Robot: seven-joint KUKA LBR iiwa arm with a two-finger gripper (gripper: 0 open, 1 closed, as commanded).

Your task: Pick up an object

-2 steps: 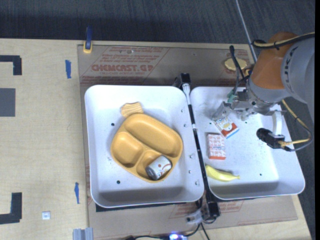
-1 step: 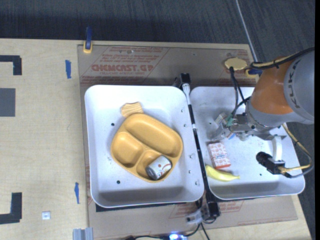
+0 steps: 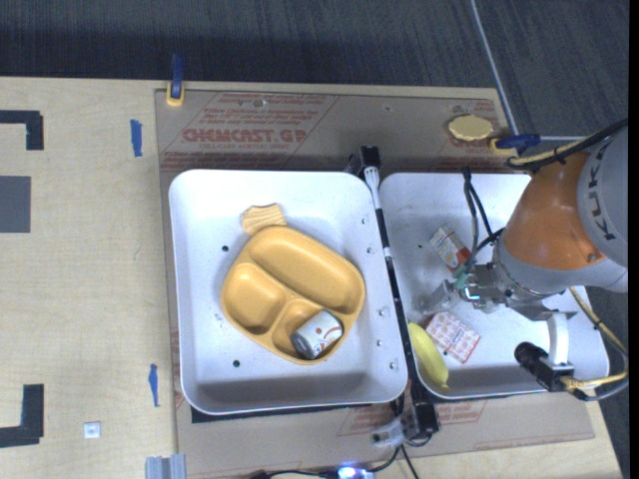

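The arm's orange band (image 3: 547, 223) hangs over the right bin (image 3: 424, 203). Below it, my gripper (image 3: 461, 289) points left and sits low in the middle of that bin. A small clear packet with orange marks (image 3: 446, 242) lies just above the gripper. A red-and-white patterned packet (image 3: 454, 335) lies just below it. A yellow banana-shaped object (image 3: 430, 356) rests against the bin's lower left wall. I see nothing held in the gripper.
The left bin (image 3: 195, 267) holds a yellow divided tray (image 3: 290, 277), which has a small white-and-red can (image 3: 318, 334) in its lower compartment. A tan scrap (image 3: 262, 217) lies by the tray's top. A black divider (image 3: 384, 257) separates the bins. Cables run near the arm.
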